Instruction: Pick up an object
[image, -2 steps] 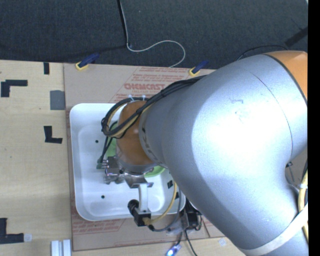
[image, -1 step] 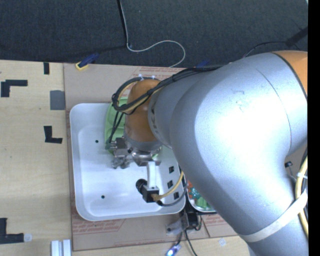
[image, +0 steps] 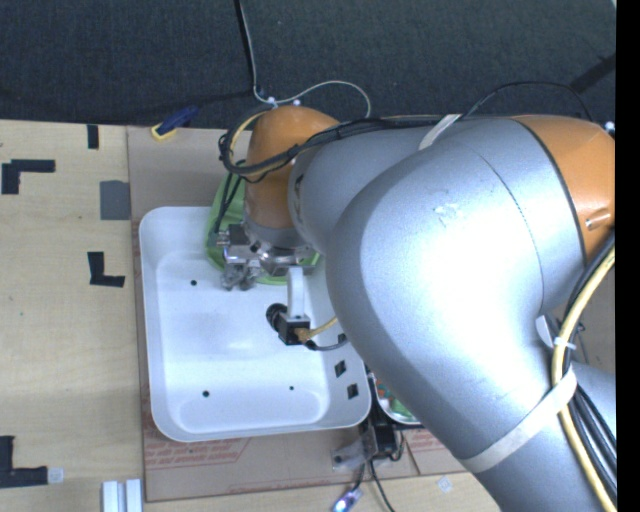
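The fingers (image: 238, 272) hang low at the far edge of the left bin (image: 170, 300), beside a green object (image: 216, 240) at the rim; their spread cannot be told. For a sound grasp, centre over it before closing.
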